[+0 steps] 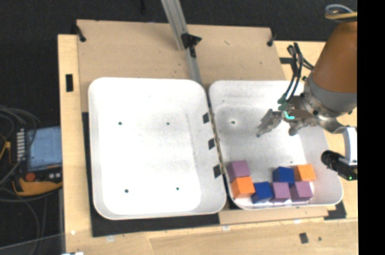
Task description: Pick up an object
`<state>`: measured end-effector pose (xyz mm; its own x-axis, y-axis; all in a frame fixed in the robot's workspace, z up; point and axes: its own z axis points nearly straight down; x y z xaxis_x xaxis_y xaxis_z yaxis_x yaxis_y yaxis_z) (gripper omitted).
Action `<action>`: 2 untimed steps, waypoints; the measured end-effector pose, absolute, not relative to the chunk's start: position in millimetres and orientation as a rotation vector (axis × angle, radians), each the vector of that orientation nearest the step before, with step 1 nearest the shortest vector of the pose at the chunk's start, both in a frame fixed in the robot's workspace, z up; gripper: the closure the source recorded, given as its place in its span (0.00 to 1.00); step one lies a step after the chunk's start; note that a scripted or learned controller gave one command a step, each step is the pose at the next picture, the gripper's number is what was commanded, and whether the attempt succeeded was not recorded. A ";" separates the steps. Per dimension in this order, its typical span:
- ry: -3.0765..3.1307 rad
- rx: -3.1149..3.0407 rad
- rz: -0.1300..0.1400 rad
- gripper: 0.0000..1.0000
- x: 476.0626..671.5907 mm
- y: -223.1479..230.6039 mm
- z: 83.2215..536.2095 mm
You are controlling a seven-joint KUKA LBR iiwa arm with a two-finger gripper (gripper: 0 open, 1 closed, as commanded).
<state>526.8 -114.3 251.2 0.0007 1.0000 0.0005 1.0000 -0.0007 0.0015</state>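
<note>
— When we look down at the bench, what do we see first?

— We see two white bins side by side. The left bin fills the middle of the frame, and the right bin sits just beside it, touching along one edge.

— Where are the blocks?

— They are all in the right bin, bunched along its bottom edge, at the lower right of the frame. We see a purple block with an orange block right under it. Next comes a blue block, then a second purple block and a third purple block. Behind those sit a second blue block and a small orange block.

— And the arm?

— The arm comes in from the right side of the frame. We see its orange band and the grey part below it.

— What about the gripper?

— It hangs over the middle of the right bin, above the blocks in the frame and well apart from them. Its two fingers are spread, with one finger poking left. We see nothing between them, so it holds no block.

— What else is there?

— A grey pole slants down from the top of the frame toward the spot where the bins meet.
</note>
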 end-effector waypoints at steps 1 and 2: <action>2.221 2.226 -0.007 0.00 530.8 -113.9 189.0; 2.222 2.226 -0.007 0.00 528.6 -123.1 129.5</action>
<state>528.6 -123.1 129.5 0.0020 1.0000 -0.0008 1.0000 -0.0020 -0.0058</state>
